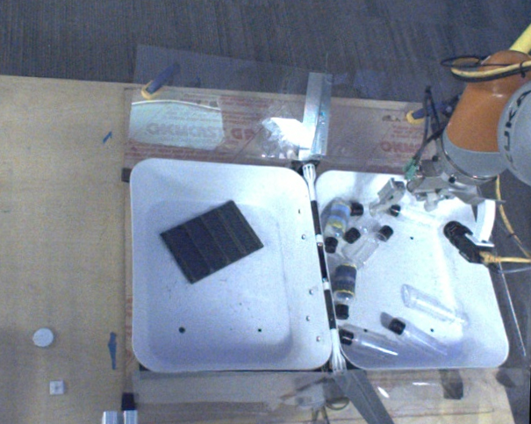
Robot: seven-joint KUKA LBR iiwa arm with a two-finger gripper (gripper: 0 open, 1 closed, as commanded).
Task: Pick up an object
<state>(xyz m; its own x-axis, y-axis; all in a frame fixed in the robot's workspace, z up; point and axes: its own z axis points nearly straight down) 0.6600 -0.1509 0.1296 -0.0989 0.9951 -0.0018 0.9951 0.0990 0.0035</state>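
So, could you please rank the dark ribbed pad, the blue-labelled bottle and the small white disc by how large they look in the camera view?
1. Dark ribbed pad, in the left bin, by far the largest.
2. Blue-labelled bottle, in the right bin.
3. Small white disc, on the bench, the smallest.

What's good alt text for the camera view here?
The grey-and-orange arm's tool hangs over the right bin, above a scatter of small clear vials. The left bin holds one dark flat panel.
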